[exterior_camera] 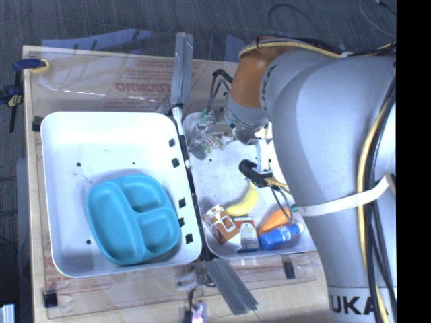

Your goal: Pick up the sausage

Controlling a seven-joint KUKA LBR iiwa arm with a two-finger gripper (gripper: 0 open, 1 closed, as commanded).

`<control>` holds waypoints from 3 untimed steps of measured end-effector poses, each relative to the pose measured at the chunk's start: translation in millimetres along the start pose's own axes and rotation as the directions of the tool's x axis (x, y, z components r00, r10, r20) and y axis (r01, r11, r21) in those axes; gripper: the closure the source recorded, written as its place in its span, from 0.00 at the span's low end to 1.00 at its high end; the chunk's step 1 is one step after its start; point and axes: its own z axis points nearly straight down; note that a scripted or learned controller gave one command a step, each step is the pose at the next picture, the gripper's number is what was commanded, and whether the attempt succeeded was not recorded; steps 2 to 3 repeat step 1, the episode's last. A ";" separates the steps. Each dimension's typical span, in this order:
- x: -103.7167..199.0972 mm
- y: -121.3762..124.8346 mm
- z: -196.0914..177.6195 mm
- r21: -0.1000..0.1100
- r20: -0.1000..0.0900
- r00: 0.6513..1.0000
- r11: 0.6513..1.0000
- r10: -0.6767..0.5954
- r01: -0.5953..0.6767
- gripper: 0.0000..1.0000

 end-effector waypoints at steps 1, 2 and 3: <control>-0.3 -0.3 -18.1 0.007 -0.012 0.992 0.992 0.128 -0.128 0.00; -0.3 -0.3 -18.1 0.007 -0.012 0.992 0.992 0.128 -0.128 0.00; -0.3 -0.3 -18.1 0.007 -0.012 0.992 0.992 0.128 -0.128 0.00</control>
